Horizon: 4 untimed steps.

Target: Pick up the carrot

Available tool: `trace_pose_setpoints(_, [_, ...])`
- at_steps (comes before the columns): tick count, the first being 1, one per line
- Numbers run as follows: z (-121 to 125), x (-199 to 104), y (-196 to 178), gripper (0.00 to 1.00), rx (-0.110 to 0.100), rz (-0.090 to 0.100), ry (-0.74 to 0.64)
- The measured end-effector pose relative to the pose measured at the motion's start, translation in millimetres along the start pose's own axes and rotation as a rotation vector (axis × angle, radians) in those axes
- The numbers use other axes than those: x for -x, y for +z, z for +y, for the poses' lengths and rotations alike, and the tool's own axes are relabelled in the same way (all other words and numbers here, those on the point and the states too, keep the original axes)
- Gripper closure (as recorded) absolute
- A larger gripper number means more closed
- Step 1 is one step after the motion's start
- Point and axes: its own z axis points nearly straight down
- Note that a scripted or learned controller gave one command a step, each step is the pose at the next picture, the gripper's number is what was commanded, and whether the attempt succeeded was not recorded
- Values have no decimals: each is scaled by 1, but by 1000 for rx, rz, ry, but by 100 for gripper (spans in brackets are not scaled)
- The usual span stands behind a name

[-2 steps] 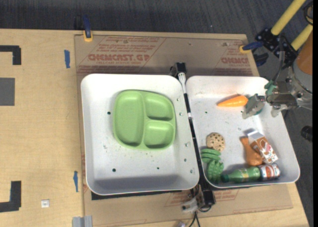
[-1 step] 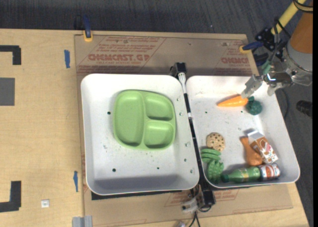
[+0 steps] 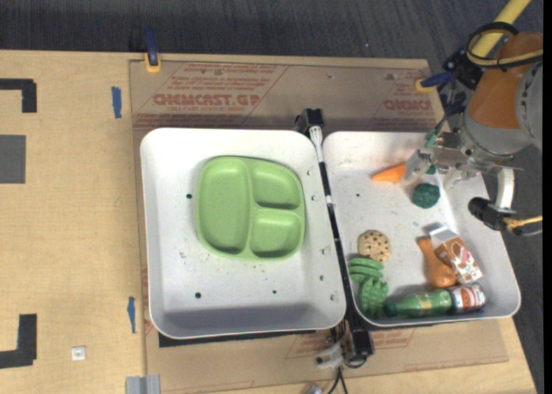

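Note:
The carrot (image 3: 388, 174) is a small orange cone lying in the right bin (image 3: 345, 159), in its upper middle, with the tip pointing left. My gripper (image 3: 434, 166) hangs over the bin's upper right part, just right of the carrot's thick end and close to it. I cannot make out whether it touches the carrot. The grey arm with its orange band (image 3: 496, 95) reaches in from the right behind it.
A dark teal round object (image 3: 424, 196) lies just below the gripper. Lower in the right bin are a cookie (image 3: 374, 246), a green bundle (image 3: 369, 284), a green bottle (image 3: 435, 301) and an orange-and-white item (image 3: 447, 261). The left bin (image 3: 164, 237) holds a green divided plate (image 3: 252, 207).

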Motion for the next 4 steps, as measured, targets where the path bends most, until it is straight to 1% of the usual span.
trace_pose_setpoints(1, [3,-29,14,0,3,-1,30])
trace_pose_setpoints(2, [5,-32,3,100,6,5,29])
trace_pose_setpoints(3, [5,-32,3,0,7,5,29])
trace_pose_setpoints(4, [6,-33,-8,100,9,5,28])
